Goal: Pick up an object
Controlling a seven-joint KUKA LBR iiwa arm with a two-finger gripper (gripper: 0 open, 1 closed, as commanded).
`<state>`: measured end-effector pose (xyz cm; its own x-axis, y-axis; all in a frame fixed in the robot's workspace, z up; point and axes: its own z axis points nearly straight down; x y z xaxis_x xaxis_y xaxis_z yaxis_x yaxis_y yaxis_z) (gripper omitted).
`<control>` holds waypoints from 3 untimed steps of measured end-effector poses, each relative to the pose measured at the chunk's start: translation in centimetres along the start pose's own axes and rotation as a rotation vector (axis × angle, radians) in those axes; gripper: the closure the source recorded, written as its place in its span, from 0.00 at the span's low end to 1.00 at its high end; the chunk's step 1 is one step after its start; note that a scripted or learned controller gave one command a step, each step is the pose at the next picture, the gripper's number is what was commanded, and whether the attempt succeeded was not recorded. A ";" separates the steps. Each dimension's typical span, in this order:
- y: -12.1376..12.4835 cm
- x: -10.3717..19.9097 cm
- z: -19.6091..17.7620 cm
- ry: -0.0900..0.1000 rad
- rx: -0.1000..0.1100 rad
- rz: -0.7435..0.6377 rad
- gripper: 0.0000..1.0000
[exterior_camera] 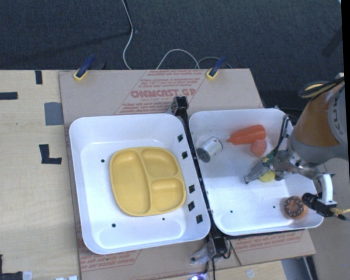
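Observation:
In the right bin (pixel 243 220) lie an orange carrot (pixel 246 134), a small salmon-pink piece (pixel 259 147) just below it, a silver can (pixel 209 149) on its side near the left wall, and a brown doughnut (pixel 294 207) in the front right corner. My gripper (pixel 252 176) is low inside this bin, pointing left, right of the middle. A small yellow-green object (pixel 268 174) sits right against the gripper body. The gripper is below the salmon piece and well right of the can. The grey arm with its orange band (pixel 315 126) comes in over the bin's right wall.
The left bin (pixel 89 170) holds a yellow divided plate (pixel 146 180). Black clips (pixel 192 188) line the wall shared by the two bins. Both bins rest on a cardboard sheet (pixel 161 90) with yellow clamps at its back edge.

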<state>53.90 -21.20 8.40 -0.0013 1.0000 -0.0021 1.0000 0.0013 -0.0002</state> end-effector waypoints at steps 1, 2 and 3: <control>0.1 0.0 -1.2 -0.002 -0.003 0.000 1.00; 0.4 -0.1 -7.5 0.001 -0.004 0.000 1.00; 1.5 -0.4 -12.6 0.000 -0.005 -0.001 1.00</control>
<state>55.40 -21.56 20.98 -0.0021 1.0000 -0.0022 1.0000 0.0021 0.0044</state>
